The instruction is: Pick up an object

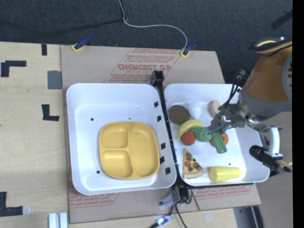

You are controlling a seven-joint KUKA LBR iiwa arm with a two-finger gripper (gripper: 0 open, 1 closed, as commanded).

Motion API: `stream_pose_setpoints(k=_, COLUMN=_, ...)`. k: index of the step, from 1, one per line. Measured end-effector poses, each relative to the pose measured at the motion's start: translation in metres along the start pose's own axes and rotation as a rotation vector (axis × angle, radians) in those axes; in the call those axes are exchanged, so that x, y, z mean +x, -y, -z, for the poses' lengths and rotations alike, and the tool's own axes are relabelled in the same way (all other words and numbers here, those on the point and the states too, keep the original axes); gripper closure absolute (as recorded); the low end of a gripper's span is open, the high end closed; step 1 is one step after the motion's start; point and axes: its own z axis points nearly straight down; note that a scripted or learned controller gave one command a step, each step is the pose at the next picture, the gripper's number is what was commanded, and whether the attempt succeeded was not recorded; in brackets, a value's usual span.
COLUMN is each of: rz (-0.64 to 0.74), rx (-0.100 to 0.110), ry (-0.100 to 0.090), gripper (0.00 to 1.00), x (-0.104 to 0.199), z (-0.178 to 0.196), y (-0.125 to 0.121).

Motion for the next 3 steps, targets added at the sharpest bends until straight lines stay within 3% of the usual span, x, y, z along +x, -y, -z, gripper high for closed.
stream_pose_setpoints(k=2, rz=0.003, rx=0.001, ry=0.000, gripper=1.00, x=0.038, z=0.009, y=-0.089)
stream_pose_setpoints(k=3, rz=0.001, rx=0.003, ry=0.000, gripper=1.00, x=0.056, z=-0.012, y=-0.130)
